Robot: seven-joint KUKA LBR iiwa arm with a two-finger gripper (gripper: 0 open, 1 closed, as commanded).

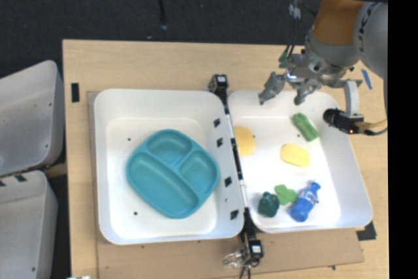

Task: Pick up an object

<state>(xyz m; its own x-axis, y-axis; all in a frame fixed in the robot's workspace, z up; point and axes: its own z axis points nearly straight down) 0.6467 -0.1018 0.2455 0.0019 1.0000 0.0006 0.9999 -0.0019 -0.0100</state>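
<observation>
Gripper (286,92) hangs with its two fingers spread apart and nothing between them, over the far edge of the right bin (356,196). Nearest to it lies a green block (305,127), small and oblong, resting aslant on the bin floor just below and to the right of the fingers. It looks like a light, stiff plastic toy (smooth, so likely a bit slippery), and a grasp across its narrow width seems the safest hold. Other candidates sit further down: a yellow piece (295,155), a paler yellow disc (243,140) by the divider, and a dark green lump (268,204), a light green piece (285,193) and a blue bottle (304,202) clustered close together, which would crowd the fingers. A teal tray (172,172) lies in the left bin (108,140).
</observation>
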